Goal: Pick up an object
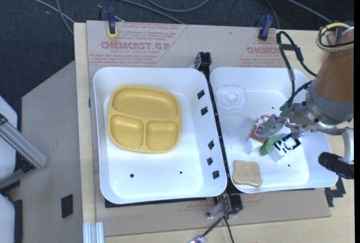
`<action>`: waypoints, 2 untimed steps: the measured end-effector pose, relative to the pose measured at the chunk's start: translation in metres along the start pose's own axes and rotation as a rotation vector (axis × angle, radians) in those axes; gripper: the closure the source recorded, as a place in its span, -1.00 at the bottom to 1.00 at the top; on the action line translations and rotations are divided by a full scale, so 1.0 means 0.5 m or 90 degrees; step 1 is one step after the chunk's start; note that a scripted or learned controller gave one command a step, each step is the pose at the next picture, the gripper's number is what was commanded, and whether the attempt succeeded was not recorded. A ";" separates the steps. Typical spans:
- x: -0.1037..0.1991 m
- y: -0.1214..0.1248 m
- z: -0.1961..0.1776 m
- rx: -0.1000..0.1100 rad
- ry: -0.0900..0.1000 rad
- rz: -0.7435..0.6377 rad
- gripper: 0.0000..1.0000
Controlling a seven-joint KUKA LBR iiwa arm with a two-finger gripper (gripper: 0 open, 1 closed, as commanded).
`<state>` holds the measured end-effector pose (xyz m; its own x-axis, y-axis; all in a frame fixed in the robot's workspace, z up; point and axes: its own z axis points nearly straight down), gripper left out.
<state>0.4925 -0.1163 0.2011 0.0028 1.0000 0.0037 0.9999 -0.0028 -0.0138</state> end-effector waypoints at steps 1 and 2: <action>0.000 0.005 -0.011 -0.007 -0.001 -0.002 -1.00; 0.004 0.011 0.115 -0.004 0.000 -0.002 -1.00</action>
<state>0.4973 -0.1143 0.1433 0.0004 1.0000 0.0033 1.0000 -0.0004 -0.0079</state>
